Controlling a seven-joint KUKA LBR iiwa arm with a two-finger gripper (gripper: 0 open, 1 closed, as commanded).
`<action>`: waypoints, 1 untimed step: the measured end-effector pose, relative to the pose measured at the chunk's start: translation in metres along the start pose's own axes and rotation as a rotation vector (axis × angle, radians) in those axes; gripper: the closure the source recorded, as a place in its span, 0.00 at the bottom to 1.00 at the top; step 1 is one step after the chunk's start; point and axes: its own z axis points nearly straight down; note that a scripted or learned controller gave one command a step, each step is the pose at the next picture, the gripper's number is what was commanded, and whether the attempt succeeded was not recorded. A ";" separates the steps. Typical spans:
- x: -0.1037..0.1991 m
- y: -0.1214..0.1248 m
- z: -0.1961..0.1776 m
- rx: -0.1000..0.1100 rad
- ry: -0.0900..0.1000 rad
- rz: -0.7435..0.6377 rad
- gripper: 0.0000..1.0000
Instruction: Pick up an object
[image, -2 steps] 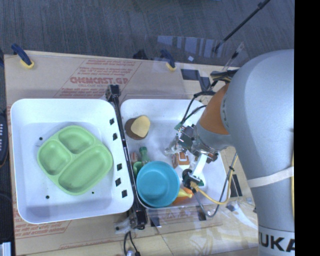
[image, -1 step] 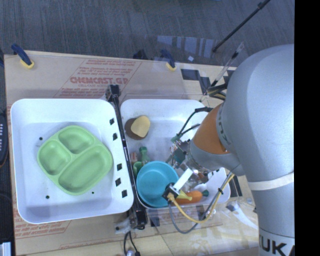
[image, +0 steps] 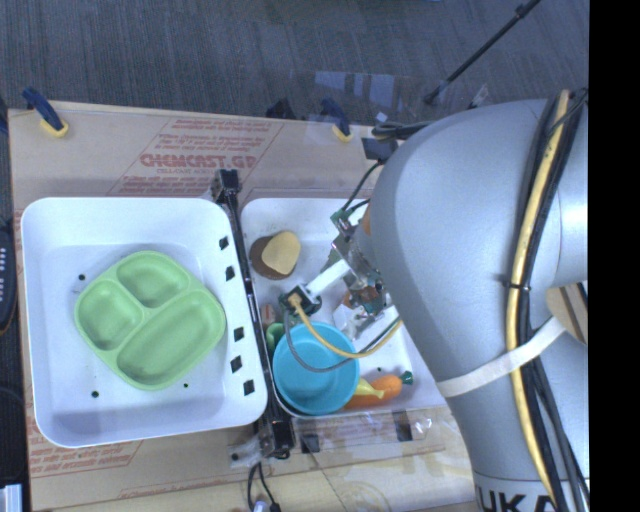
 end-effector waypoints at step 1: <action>-0.055 -0.043 0.000 -0.012 0.003 0.147 0.00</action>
